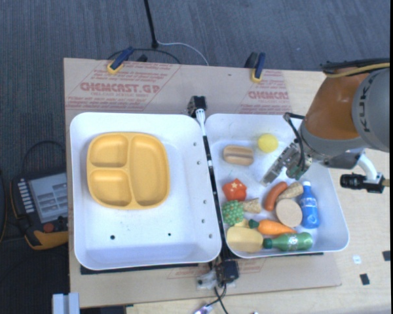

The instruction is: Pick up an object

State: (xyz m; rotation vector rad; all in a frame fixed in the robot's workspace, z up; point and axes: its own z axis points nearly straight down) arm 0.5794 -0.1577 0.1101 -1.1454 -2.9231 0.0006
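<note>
The right bin (327, 175) holds several toy foods: a yellow ball (267, 142), a hot dog bun (238, 154), a red tomato (234, 190), a green broccoli (233, 212), a red sausage (274, 196), a blue bottle (308, 205), a carrot (275, 227) and a green bottle (289, 242). My gripper (285, 169) hangs low over the bin's middle, just right of the bun and above the sausage. It is open, with nothing between its fingers.
The left bin (105, 234) carries a yellow divided plate (128, 170). A pale yellow lump (244, 239) and a round brown slice (288, 212) lie at the right bin's front. A ridge between the bins runs down the middle. The arm's orange band (337, 106) reaches in from the right.
</note>
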